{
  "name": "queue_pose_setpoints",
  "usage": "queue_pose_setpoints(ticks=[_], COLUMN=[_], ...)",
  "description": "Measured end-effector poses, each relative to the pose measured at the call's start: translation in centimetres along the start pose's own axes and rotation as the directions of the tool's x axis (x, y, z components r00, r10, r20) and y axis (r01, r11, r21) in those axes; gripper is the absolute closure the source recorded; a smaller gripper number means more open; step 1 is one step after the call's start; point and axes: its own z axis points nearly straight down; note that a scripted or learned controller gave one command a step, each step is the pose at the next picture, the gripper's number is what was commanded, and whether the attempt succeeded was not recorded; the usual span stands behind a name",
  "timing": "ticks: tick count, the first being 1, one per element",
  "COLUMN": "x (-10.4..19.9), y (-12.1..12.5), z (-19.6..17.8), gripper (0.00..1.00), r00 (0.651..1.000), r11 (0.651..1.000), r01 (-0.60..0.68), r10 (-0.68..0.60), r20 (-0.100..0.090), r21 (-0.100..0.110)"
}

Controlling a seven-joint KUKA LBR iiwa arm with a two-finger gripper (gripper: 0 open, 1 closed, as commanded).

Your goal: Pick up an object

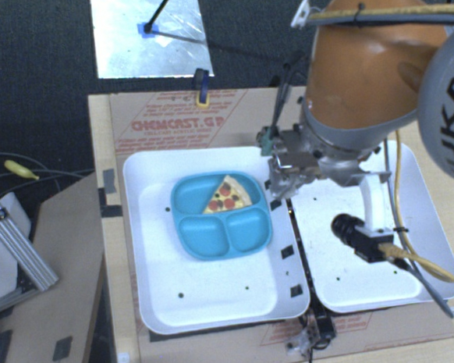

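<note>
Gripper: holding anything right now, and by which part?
Cannot be told. The gripper sits under the orange-banded wrist at the right rim of the blue three-compartment plastic plate.

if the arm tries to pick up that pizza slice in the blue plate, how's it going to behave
The pizza slice lies flat in the upper compartment of the blue divided plate, so there is probably little edge for the fingers to catch. It looks thin and likely light, perhaps a toy. The compartment walls should keep it from sliding far if pushed, and it shouldn't roll.
</note>
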Motion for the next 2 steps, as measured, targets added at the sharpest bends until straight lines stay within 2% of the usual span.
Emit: queue_pose_setpoints(ticks=[1, 2], x=[2.8, 6.6], y=[-0.4, -0.4], z=[-1.5, -12.1], gripper=[1.00, 1.00], r00=[1.000, 1.000], r11=[1.000, 1.000], r01=[0.000, 0.001], r10=[0.000, -0.001], r20=[-0.002, -0.007], r21=[-0.005, -0.015])
